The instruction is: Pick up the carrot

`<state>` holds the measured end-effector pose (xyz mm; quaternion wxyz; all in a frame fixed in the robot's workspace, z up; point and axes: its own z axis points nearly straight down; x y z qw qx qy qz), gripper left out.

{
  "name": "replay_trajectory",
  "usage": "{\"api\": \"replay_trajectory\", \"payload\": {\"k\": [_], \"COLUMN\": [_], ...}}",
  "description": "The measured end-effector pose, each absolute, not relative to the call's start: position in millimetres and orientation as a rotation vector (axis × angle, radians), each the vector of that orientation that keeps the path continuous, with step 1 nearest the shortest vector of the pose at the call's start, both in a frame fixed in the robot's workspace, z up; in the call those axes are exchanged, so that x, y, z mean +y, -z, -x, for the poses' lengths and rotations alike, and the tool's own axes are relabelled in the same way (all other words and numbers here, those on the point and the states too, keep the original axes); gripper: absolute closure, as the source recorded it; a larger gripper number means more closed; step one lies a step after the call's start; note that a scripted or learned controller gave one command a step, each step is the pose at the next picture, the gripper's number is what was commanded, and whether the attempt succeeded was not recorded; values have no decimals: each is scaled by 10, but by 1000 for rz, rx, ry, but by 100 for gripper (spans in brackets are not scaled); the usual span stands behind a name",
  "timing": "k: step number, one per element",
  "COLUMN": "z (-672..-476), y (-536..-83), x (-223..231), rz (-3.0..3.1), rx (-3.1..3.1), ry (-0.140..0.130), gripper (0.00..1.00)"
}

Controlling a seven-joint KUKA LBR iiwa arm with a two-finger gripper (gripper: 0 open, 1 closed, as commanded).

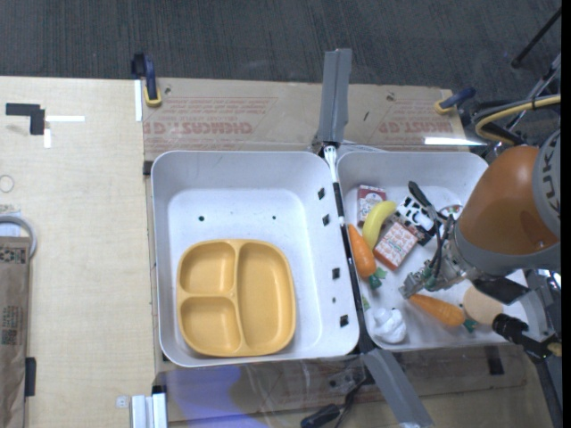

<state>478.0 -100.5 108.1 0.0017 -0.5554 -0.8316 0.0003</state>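
carrot [360,251] lies against the right bin's [464,161] left wall. gripper [426,279] hovers near it; finger state cannot be told. you should approach along its length, clear of the banana [378,223].

We see a pale wooden worktop [71,239]. On it lie two white bins, left [169,194] and right [464,160], touching, and cardboard [241,114] behind them.

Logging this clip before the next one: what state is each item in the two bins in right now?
carrot: lying loose against right bin's left wall
second carrot: lying loose, below the gripper
banana: resting on the packets
yellow tray: upright in left bin, with nothing in its compartments
gripper: low in right bin, nothing visibly held
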Motion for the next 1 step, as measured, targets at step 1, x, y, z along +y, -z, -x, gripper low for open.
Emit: {"api": "replay_trajectory", "payload": {"k": [1], "z": [-5340], "y": [-2206], "x": [-494], "rz": [1980], "rx": [-2438], "ry": [-4], "gripper": [100]}}
